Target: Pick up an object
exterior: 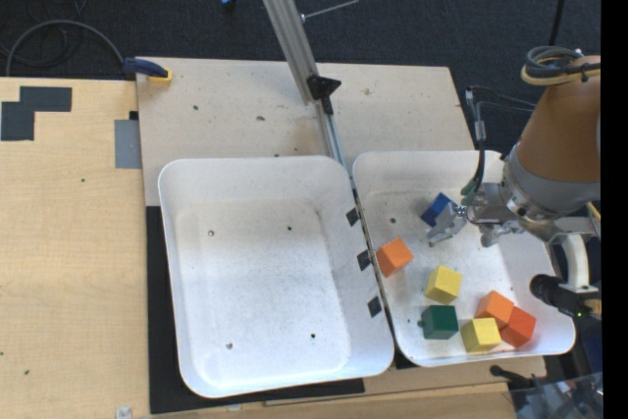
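Blue block [438, 209] sits just left of gripper [461, 221], apart from other blocks, so reachable; jaw state unclear.

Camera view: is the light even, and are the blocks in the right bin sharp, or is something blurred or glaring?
Camera view: light is soft and even; the left bin is bright but not blown out. The blue block, orange block and green block have crisp edges with short shadows; the hand looks a little soft; the floor behind is dark.
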Robot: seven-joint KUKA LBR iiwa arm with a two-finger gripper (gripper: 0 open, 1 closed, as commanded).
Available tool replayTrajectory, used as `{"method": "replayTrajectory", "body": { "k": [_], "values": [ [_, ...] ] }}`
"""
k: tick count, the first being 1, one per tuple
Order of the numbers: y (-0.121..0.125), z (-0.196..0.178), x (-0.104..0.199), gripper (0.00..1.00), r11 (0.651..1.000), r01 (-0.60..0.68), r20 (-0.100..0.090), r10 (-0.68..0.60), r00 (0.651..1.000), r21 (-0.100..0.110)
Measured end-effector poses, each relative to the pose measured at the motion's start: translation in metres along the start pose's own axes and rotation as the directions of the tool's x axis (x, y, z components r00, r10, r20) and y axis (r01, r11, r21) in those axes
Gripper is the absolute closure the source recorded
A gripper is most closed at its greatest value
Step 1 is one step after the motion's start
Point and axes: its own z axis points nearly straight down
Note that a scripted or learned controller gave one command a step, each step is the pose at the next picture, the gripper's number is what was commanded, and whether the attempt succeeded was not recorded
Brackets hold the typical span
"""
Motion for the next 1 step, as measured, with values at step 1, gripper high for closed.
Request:
{"method": "replayTrajectory", "body": {
  "k": [1],
  "values": [
    [0.0489, -0.0921, -0.0282, 0.00, 1.000, 0.012, 0.004, -0.012, 1.000, -0.010]
  ]
}}
